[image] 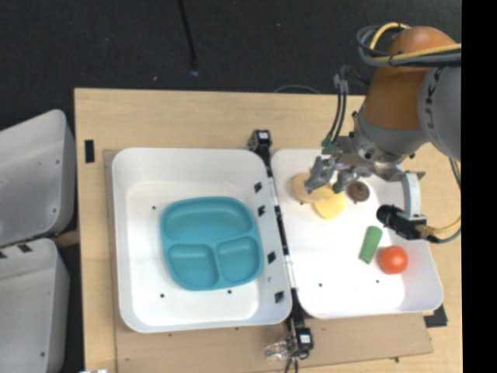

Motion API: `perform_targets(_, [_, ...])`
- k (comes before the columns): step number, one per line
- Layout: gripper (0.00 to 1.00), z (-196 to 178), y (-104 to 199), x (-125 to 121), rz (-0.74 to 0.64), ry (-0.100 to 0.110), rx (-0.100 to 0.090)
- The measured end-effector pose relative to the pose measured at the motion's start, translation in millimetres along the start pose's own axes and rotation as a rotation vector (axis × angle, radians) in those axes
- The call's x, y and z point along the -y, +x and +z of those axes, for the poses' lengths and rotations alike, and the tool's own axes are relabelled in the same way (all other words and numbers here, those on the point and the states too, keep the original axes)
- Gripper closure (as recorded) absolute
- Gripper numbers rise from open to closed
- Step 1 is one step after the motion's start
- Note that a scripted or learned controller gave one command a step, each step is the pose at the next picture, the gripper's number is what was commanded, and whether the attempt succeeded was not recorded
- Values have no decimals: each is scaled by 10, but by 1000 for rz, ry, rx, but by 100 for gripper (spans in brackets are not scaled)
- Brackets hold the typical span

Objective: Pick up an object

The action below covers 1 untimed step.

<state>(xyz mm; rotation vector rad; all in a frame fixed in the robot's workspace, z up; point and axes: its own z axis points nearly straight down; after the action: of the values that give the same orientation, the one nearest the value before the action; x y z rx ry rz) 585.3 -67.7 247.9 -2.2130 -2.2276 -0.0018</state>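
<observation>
In the right bin [349, 294] lie a yellow piece [329, 204], a tan round piece [300, 186] partly under the gripper, a small brown round object [358, 192], a green cylinder [370, 244] and a red ball [394, 259]. My gripper [329, 179] hangs over the bin's upper left part, directly above the yellow and tan pieces. Its metal fingers [316, 175] point down toward them and appear spread apart. I see nothing held between them.
The left bin [140, 177] holds a teal divided plate [210, 242]. A black clip strip [273, 208] runs between the two bins. The arm's orange band [404, 76] and cables stand over the bench's upper right.
</observation>
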Motion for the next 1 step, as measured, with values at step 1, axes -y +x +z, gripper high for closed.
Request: perform_targets(1, [100,-34,590,-80,-2,-2,0])
